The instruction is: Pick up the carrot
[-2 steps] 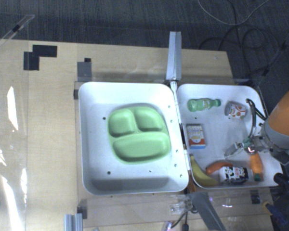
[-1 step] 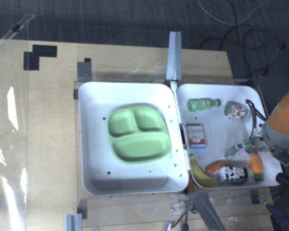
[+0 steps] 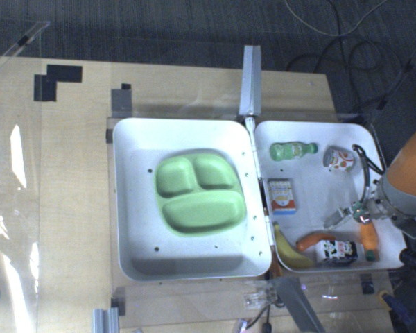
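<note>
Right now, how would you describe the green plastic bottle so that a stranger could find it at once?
Take the right-hand shallow white bin and look along its far wall, toward the left corner. The green plastic bottle lies there on its side; unlike the small flat card box nearer the camera, it is rounded and green.

The worktop (image 3: 62, 186) is pale wood with black patches (image 3: 54, 79). Both bins (image 3: 132, 207) are white. The divided tray (image 3: 200, 191) is light green, like the bottle (image 3: 293, 150). The carrot (image 3: 312, 241) is orange, the banana (image 3: 288, 251) yellow.
</note>
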Available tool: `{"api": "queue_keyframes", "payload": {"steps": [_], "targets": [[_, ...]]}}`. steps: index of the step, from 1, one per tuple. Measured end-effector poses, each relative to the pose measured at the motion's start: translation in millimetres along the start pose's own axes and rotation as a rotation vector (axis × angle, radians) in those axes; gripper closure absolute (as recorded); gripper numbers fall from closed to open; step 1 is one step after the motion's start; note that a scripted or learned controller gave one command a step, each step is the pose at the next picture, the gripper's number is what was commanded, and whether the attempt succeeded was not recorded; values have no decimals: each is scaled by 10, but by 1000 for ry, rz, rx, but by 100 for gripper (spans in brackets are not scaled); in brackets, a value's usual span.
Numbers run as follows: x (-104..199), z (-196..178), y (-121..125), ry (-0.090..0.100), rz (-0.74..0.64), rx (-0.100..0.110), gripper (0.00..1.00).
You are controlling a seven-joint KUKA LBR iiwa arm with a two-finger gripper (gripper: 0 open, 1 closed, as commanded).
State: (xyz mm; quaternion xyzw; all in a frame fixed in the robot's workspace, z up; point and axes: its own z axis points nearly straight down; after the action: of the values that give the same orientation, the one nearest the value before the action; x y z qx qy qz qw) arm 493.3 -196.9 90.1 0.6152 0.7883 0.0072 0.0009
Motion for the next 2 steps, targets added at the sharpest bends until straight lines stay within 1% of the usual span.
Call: {"api": "queue_keyframes", "payload": {"steps": [1,2], "targets": [[-16,1,-6,-3,-60,0,0],[27,-286,-35,-11,59,6,0]]}}
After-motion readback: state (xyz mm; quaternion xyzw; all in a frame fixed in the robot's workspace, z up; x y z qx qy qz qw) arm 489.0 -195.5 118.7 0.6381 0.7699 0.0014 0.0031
